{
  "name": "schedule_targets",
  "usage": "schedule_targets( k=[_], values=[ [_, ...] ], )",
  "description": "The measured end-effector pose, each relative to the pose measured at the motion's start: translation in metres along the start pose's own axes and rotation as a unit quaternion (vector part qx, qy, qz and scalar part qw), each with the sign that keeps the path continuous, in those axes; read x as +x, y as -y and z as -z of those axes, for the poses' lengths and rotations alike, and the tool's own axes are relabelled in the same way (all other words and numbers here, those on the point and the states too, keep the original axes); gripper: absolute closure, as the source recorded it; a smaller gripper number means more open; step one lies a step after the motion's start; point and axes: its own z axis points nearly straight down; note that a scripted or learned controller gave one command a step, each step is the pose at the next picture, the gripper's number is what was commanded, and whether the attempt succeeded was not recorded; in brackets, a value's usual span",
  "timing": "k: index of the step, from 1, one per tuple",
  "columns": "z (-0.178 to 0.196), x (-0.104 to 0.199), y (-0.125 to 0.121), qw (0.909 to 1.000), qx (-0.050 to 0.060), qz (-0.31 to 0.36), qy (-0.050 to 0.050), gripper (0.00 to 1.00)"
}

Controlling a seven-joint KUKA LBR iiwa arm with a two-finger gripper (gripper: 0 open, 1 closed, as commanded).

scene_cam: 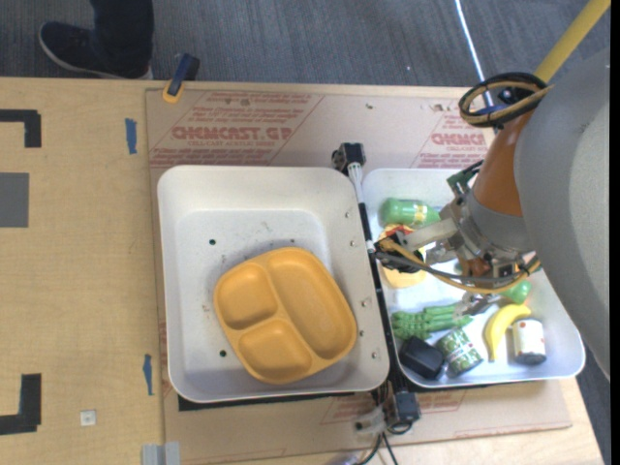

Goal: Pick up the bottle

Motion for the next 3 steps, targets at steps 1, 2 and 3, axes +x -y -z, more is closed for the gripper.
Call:
schedule_targets(
  k=[1, 2, 3],
  values=[
    [0.0, 0.023, 0.036, 1.0, -0.001, -0.001, -0.001, 0.0],
    [0.0, 0.058, 0.047, 1.0, -0.001, -0.003, -0.002, 0.0],
    [0.01, 0.058, 0.047, 1.0, -0.001, -0.003, -0.002, 1.0]
  ],
)
